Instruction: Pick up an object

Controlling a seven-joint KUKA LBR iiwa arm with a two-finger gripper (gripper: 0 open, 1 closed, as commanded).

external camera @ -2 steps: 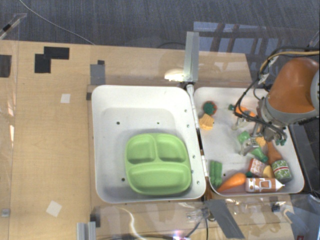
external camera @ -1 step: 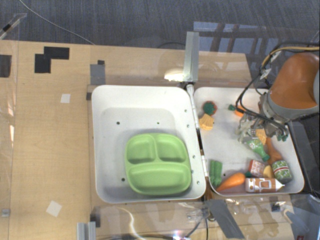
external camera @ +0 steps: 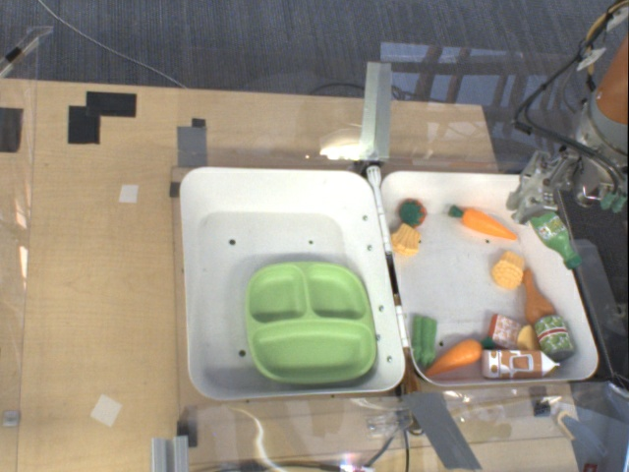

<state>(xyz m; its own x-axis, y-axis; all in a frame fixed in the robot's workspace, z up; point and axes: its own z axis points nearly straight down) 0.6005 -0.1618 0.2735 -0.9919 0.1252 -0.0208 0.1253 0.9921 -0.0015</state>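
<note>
My pincer [external camera: 539, 193] hangs over the right edge of the right bin [external camera: 442, 187]. A green bottle [external camera: 556, 239] is just below it, tilted, near the bin's rim. I cannot tell if I grip it. Inside this bin lie a carrot [external camera: 484, 224], a yellow corn piece [external camera: 507, 270], another corn piece [external camera: 405, 240] and a strawberry [external camera: 411, 211]. More toy food sits packed along the near edge. The left bin [external camera: 216, 214] holds a green tray [external camera: 310, 321].
</note>
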